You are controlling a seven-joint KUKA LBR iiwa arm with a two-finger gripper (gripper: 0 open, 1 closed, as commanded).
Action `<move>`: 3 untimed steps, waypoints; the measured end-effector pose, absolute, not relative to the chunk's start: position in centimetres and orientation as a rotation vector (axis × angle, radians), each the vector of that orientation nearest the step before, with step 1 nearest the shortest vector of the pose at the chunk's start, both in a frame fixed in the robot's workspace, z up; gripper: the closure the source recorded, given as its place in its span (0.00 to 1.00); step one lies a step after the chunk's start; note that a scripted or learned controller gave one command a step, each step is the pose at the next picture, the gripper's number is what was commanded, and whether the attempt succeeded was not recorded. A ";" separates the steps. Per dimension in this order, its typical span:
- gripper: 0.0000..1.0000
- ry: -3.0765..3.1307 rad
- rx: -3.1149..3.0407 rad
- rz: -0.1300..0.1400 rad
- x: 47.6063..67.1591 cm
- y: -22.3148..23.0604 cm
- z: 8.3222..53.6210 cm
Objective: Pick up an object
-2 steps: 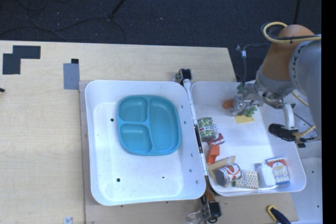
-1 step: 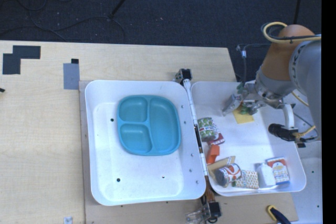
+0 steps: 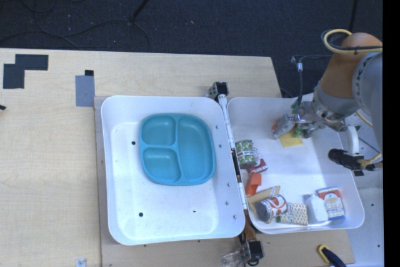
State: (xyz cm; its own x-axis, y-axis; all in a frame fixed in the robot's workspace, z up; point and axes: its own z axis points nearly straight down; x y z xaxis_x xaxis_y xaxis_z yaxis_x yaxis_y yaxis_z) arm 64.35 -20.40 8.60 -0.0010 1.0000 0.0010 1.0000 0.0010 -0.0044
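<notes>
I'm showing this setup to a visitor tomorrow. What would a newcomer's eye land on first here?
First, the teal divided plate, lying alone in the left bin. Next, the grey arm with its orange band reaching in from the right, its claw low over a small yellow item in the right bin. Then the clutter of small packages along that bin's near edge.

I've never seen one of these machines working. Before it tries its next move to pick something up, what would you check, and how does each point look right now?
1. Pincer is over the right bin: ok.
2. A target lies near it, the yellow piece: ok.
3. An object is between its fingers: cannot tell.
4. Other objects are clear of that spot; the can and small carton lie at the bin's near edge: ok.
5. Blue tray sits apart in the left bin: ok.
</notes>
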 end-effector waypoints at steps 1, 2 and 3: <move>0.00 -2.221 -2.218 0.001 64.4 -13.0 8.7; 0.00 -2.221 -2.220 0.002 64.4 -14.6 8.7; 0.00 -2.221 -2.219 0.002 64.4 -15.9 8.6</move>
State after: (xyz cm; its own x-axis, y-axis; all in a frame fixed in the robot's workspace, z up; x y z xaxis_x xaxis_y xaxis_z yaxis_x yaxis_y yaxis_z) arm 64.40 -15.95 8.64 -0.0009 1.0000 0.0007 1.0000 0.0009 -0.0028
